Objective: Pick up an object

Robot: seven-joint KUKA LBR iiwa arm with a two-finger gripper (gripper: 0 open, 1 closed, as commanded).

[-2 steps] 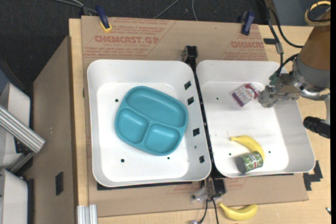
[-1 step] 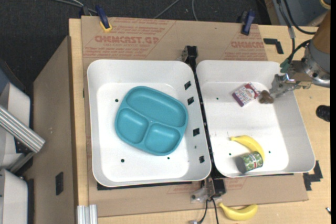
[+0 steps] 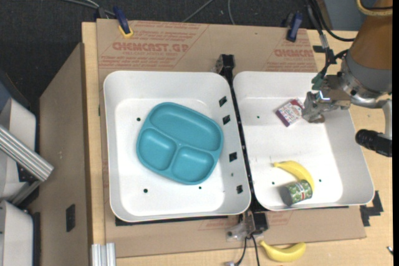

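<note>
Small purple-and-white packet lying flat in the right bin, toward its far edge, roughly mid-width. Looking like the target, judging by gripper sitting just beside it on the right-hand side, touching or nearly so. Not seeing the packet between the fingers, so not counting it as held. Finger spread: cannot tell from this angle, metal bunched together and blurred.

Doing this step well, as a guess: centring over the packet rather than beside it, coming down square, closing across the short side. Thin flat thing, likely sliding away on the smooth floor if clipped at an edge.

Banana and green can sitting near the bin's near edge, touching or nearly, well apart from the packet. Teal divided plate filling the middle of the left bin.

Arm reaching in over the right bin's right wall, wrist low, orange band above, tool pointing down and slightly left.
</note>
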